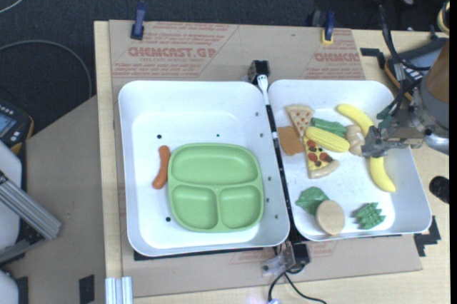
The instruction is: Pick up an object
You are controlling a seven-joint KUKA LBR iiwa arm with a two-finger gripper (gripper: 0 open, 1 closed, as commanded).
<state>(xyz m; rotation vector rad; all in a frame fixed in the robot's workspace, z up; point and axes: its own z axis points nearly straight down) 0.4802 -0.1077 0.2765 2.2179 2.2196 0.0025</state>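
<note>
Clip [285, 257] and cable at the bench's front edge, between the two bins. Just behind, in the right bin [408, 223]: round biscuit [330, 217] touching a green leaf [310, 197], small green piece [368, 215] near it. Further back: two pizza slices [319, 160], toast [290, 140], corn cob [327, 138], far banana [355, 118], near banana [383, 175]. Left bin [136, 153]: green divided plate [213, 185], sausage [161, 167] just beside it.

Gripper [373, 145] low over the right bin, between the two bananas, tip just beside the near banana's upper end. Open or closed: cannot tell, too dark and small. No object visibly held.

Status, judged from this: reach into the bin looks done; grasp and lift not yet done. Likely target the near banana, lying flat on the bin floor. All food apparently resting in the bins.
</note>
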